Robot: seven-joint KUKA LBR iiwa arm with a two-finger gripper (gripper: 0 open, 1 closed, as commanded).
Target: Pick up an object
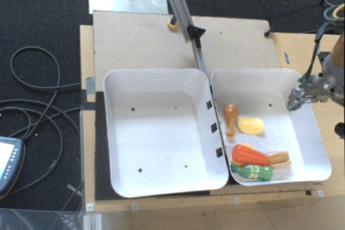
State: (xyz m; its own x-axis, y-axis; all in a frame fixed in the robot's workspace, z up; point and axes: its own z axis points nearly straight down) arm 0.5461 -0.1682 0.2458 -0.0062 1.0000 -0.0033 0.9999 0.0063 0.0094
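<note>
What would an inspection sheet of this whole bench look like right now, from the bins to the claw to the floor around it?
Surface: wooden bench bearing two white bins side by side, left bin and right bin.
Job's things: in the right bin, a drumstick toy, a pale yellow piece, an orange-red carrot, a green bottle and a tan piece, clustered near the front.
Clutter: nothing seen in the left bin.
Grippers: claw over the right bin's far right rim, apart from the toys.
Cables: black loops on the floor at left.
Surroundings: dark carpet, a handheld screen at left, a grey pole.
</note>
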